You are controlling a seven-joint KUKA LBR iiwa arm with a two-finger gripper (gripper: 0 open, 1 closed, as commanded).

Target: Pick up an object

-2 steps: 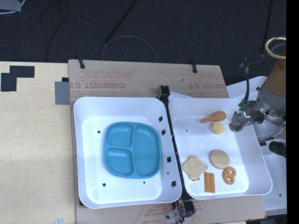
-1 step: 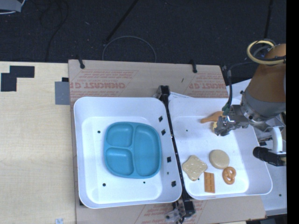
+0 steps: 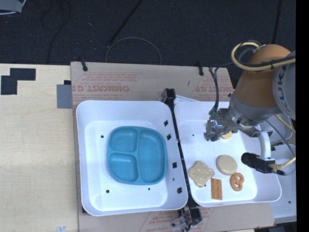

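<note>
1. Camera view: two shallow white bins sit side by side on a cardboard sheet [image 3: 125, 83] printed with reversed red lettering, and the sheet lies on a pale wooden bench [image 3: 34, 149].
2. The left bin [image 3: 91, 112] holds a blue divided plate [image 3: 136, 154] with three compartments, lying flat near the bin's middle.
3. The right bin [image 3: 270, 190] holds the small food-shaped objects, all gathered in its near half.
4. A tan, roughly square cracker [image 3: 201, 173] lies closest to the divider between the bins, turned so a corner points to the near side.
5. Just right of it, an orange rectangular wafer [image 3: 216, 188] lies flat, its long axis running near to far and almost parallel to the divider.
6. A pale round biscuit [image 3: 226, 164] lies farther back, between the cracker and the arm; being round, it shows no clear long axis.
7. A brown pretzel [image 3: 236, 181] lies right of the wafer, just beside the biscuit's near edge.
8. The arm reaches in from the right, its orange band [image 3: 260, 83] over the far right of the bin.
9. The gripper [image 3: 215, 130] sits low over the far part of the right bin, beside a small yellow item [image 3: 226, 135] at its right.
10. The view does not make clear whether the gripper is clenched or released, and nothing can be seen grasped.
</note>
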